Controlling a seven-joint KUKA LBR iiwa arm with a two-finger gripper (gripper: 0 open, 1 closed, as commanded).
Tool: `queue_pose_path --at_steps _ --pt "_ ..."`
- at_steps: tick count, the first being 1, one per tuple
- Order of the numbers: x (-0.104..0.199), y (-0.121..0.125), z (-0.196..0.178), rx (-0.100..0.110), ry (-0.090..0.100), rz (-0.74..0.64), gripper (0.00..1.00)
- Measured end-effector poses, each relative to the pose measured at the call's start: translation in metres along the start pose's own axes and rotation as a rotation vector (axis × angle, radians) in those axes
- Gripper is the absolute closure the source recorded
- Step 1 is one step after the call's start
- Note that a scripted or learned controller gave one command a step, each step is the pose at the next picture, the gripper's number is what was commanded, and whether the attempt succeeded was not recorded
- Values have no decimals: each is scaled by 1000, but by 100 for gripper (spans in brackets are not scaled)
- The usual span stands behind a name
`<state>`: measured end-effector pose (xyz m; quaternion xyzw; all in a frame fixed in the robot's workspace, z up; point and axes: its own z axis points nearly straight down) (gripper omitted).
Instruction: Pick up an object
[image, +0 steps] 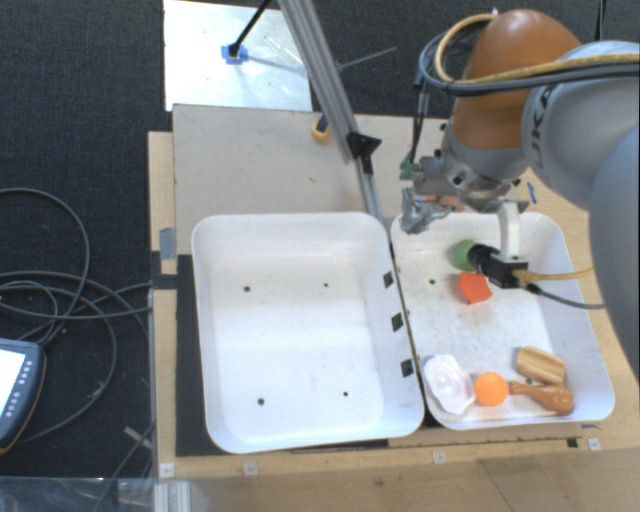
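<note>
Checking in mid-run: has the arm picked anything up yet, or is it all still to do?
Nothing looks picked yet. The pincer sits at the far edge of the right bin. The green object, red block, orange ball and wooden pieces all lie in the bin. The whole pick remains.

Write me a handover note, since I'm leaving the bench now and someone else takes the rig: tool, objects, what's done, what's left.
Tool: hangs over the far left corner of the right bin, nothing seen held in it.
Objects, all in the right bin: green ball near the far side, partly behind a black fitting; orange block just in front of it; white crumpled piece, orange ball and wooden pieces along the near edge.
Left bin: beside it, on the left.
Done: no pick yet.
Left: lower onto one object, grasp, lift.
</note>
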<state>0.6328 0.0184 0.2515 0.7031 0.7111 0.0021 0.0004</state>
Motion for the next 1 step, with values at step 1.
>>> queue_pose_path --at_steps 1 --pt "44 6 3 1 -1 2 100"
